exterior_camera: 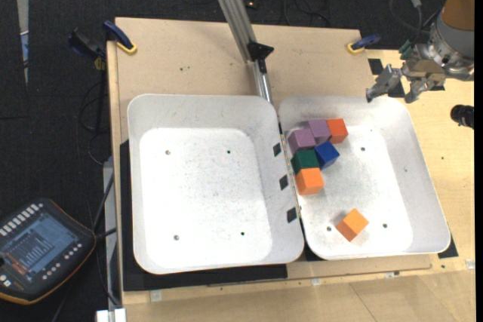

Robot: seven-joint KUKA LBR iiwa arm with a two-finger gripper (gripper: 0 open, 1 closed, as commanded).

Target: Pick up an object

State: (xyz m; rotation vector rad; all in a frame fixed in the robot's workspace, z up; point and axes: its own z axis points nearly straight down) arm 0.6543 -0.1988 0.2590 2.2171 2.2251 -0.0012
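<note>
Blocks [317, 154] in right bin [407, 185], left bin [200, 181]

**Arm poised at two o'clock, gripper empty**

The arm [462, 4] enters at the frame's two o'clock corner, its orange band uppermost and the grey wrist below it. From the wrist the gripper [398, 89] extends toward nine o'clock. Its dark fingers [379, 87] are spread apart with nothing between them, tips angled down toward seven o'clock.
</note>
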